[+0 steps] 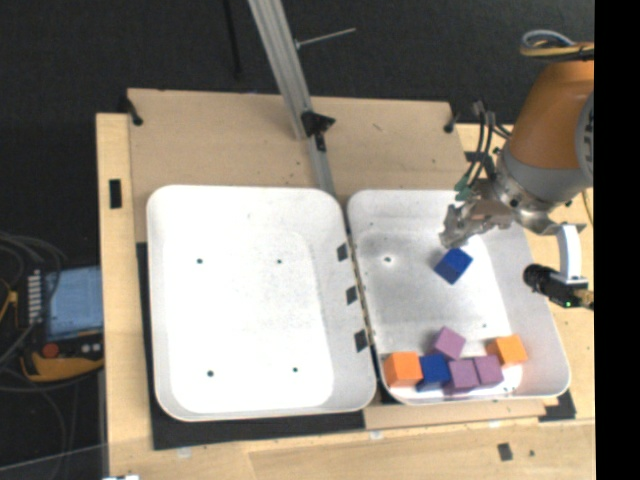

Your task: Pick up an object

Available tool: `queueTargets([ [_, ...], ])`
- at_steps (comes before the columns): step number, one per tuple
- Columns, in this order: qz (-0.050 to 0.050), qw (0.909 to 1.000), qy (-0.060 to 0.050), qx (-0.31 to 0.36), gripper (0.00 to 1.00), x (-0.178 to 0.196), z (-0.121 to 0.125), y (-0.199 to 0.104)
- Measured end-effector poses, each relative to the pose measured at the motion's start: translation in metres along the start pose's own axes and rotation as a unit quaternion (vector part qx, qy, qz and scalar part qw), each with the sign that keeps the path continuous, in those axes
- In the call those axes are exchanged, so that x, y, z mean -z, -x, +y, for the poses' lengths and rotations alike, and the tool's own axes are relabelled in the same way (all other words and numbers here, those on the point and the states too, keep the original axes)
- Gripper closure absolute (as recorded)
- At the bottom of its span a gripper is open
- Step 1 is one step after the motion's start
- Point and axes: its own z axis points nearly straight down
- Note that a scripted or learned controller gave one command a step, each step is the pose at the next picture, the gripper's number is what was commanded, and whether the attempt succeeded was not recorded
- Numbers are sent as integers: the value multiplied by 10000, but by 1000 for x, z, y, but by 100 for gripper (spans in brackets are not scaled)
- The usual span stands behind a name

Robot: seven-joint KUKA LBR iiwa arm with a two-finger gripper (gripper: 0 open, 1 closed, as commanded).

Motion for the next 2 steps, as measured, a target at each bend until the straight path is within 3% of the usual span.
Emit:
queueTargets([
  [1,4,10000,-12,6,100,26,1,1],
  [2,11,10000,-35,12,100,16,-7,-47],
])
